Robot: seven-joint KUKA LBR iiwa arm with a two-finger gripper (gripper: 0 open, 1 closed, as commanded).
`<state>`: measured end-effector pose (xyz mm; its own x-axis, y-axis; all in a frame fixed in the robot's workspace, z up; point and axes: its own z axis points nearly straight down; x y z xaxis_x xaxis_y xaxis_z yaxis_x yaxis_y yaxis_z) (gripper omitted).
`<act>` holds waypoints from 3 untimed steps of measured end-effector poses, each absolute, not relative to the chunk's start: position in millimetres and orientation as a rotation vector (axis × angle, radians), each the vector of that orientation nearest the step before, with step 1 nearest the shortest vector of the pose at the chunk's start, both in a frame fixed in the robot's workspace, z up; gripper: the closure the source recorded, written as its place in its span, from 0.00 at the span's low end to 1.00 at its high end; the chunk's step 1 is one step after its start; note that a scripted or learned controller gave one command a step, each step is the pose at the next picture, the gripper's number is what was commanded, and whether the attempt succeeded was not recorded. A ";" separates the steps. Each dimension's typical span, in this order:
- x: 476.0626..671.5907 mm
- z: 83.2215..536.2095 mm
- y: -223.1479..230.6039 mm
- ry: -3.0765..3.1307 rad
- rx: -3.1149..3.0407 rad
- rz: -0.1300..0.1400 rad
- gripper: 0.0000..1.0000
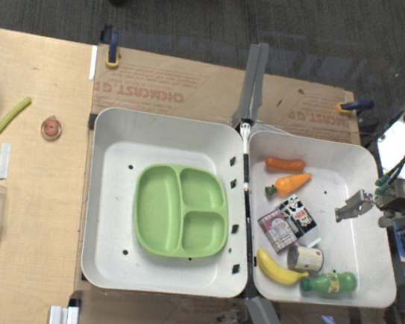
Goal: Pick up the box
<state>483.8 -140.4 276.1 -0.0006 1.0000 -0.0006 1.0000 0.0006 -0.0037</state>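
The box (277, 230) is small, pink and white, and lies flat in the middle of the right bin (339, 159). A black-and-white patterned packet (299, 214) touches its upper right corner. My gripper (368, 206) hangs over the right side of that bin, to the right of the box and well apart from it. Nothing shows in its grasp. The arm comes in from the right edge.
The right bin also holds an orange sausage (285, 164), a carrot (292, 183), a banana (278, 270), a small can (306, 258) and a green bottle (329, 283). A green divided plate (181, 211) lies in the left bin (109, 181).
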 end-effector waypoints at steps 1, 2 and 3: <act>485.4 210.4 -110.8 -2.264 -2.175 0.003 0.00; 493.5 118.4 -95.5 -2.274 -2.162 0.004 0.00; 484.4 90.7 -103.4 -2.534 -1.851 0.002 0.00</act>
<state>484.4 -103.4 90.7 -0.3039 0.9527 0.0021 0.9527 0.3039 -0.0032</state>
